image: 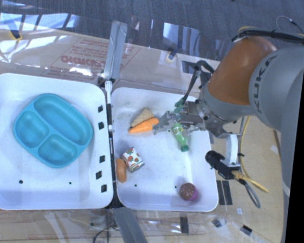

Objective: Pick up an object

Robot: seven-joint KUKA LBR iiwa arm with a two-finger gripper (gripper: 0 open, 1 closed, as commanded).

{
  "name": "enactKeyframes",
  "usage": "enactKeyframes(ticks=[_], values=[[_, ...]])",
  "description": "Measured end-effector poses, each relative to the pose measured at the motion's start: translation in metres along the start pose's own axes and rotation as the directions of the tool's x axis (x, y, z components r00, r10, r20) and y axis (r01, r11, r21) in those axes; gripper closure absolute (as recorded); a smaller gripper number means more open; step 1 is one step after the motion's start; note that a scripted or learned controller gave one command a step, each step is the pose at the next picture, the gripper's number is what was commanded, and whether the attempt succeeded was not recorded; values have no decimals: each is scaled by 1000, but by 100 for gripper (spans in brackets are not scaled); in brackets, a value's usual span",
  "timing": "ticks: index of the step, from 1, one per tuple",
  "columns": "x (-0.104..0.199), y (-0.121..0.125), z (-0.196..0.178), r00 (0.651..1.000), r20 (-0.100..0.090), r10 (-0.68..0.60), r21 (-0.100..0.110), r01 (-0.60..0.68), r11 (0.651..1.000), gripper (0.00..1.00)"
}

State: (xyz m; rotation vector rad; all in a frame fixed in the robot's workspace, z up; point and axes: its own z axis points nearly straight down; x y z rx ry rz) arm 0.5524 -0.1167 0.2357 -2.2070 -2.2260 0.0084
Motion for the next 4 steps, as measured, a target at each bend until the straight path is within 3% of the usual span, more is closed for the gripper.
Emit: enactKeyframes(ticks=[1, 2, 3, 4], values=[[-21, 54, 111, 997, 1, -78, 0, 78, 997, 0], [13, 68, 147, 986, -1, -168, 0, 168, 986, 0], [12, 68, 139, 985, -2, -172, 5, 172, 985, 100], [34, 81, 45, 864, 5, -504, -4, 504, 864, 100]])
